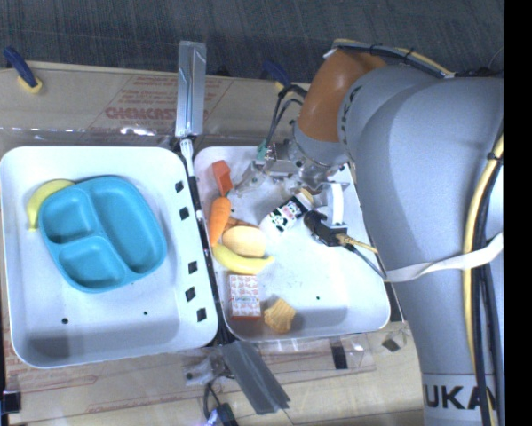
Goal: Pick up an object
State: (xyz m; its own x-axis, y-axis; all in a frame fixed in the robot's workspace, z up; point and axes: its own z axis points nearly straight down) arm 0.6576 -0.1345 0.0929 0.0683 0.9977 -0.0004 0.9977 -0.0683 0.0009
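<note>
The jaws [279, 177] hang low in the back part of the right bin [337, 302], under the arm's [408, 149] smooth grey shell and its glossy orange band; whether they are released or clenched cannot be told, since the metal wrist parts and cables crowd them. Just in front of them lies a small black-and-white patterned carton [286, 216], tilted, near but not plainly between them. To its left, along the bin's left wall, a tapered orange carrot [218, 218] lies lengthwise, with a short red-orange block [222, 177] behind it. A pale, rounded egg-like piece [243, 240] rests against a curved yellow banana [239, 261]. Nearer the front sit a flat square packet with red print [243, 295] and a tan, ridged chunk [280, 314].

The left bin [35, 335], of the same shallow white plastic with rounded corners, holds a glossy blue divided plate [104, 231] with three compartments; a yellow curved piece [43, 197] peeks from under its back left edge. Both bins sit on a brown cardboard-covered worktop [97, 96].
</note>
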